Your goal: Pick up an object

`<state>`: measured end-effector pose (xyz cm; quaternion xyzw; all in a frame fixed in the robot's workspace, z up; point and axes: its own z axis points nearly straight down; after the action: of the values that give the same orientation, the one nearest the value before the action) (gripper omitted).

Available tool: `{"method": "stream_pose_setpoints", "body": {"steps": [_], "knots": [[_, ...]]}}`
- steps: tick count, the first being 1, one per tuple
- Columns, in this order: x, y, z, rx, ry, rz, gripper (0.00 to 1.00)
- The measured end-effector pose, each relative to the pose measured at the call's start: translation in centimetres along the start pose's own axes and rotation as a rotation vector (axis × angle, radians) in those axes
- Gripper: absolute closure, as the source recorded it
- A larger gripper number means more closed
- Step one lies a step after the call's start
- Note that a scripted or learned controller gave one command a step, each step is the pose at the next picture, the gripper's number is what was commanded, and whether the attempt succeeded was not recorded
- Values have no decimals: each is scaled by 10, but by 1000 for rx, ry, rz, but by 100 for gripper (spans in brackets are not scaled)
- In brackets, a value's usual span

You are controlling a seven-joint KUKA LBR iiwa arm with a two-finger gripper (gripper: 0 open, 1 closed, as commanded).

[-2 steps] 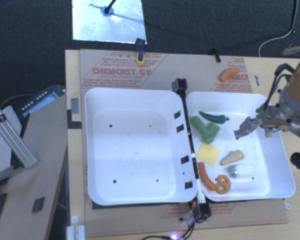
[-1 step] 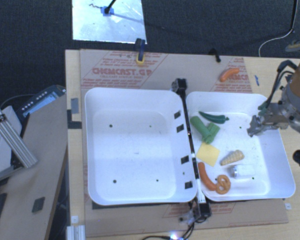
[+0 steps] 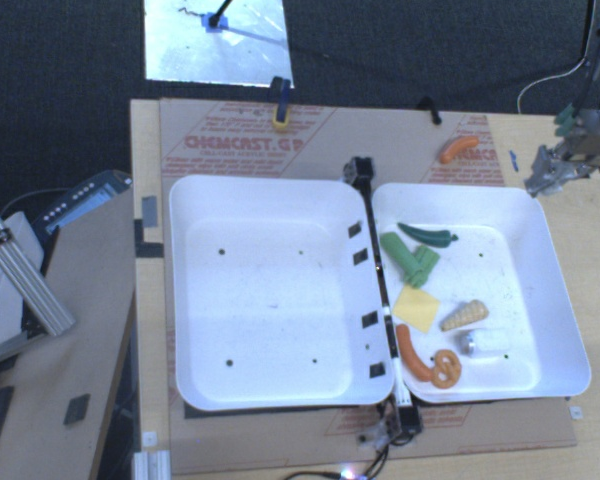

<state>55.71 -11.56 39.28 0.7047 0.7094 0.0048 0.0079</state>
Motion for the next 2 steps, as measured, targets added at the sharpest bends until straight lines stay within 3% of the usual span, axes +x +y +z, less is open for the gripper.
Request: {"method": "stream_pose_setpoints", "body": {"steps": [1, 2], "knots": [[27, -22, -141, -3, 2, -1, 100], [81, 5, -41, 24, 6, -3, 100]]}}
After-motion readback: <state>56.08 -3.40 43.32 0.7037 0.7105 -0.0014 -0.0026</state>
